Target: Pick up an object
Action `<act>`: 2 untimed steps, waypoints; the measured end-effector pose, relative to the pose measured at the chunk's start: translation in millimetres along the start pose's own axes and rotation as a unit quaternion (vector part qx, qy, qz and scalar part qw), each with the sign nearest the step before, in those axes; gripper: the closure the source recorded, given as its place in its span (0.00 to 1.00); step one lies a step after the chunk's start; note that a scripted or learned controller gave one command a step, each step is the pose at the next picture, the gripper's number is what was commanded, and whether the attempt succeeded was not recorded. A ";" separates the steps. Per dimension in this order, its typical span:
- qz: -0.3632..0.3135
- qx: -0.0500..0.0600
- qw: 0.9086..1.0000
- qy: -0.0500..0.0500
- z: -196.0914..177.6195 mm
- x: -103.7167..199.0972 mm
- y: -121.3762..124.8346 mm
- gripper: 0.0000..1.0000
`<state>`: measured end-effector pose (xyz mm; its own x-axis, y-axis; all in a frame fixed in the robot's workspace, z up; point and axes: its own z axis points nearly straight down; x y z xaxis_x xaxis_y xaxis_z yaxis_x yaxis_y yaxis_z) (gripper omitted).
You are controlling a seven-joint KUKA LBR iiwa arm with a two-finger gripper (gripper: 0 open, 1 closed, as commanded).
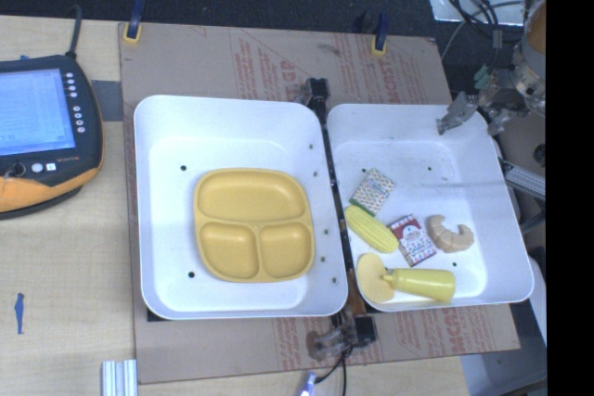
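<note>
Hovering at the right bin's [483, 287] two o'clock corner, tool [457, 118] carrying nothing, finger state impossible to tell. Approach step apparently in hand, nothing yet lifted. Waiting toward five o'clock: corn cob [370, 228], small cartons [373, 191], yellow bottle [419, 284]. Next, probably, descending squarely over one piece.

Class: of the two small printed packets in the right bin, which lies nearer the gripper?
The green-checked packet, lying above the red packet, closer to the gripper.
</note>
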<state>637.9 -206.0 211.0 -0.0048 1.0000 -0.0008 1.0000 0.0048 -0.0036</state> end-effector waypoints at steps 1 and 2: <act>-0.002 0.001 1.000 0.000 18.7 77.2 -41.3 0.00; -0.001 0.001 1.000 0.000 89.8 107.7 -41.0 0.00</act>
<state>596.1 -98.5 121.2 -0.0077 1.0000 -0.0017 1.0000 0.0077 -0.0056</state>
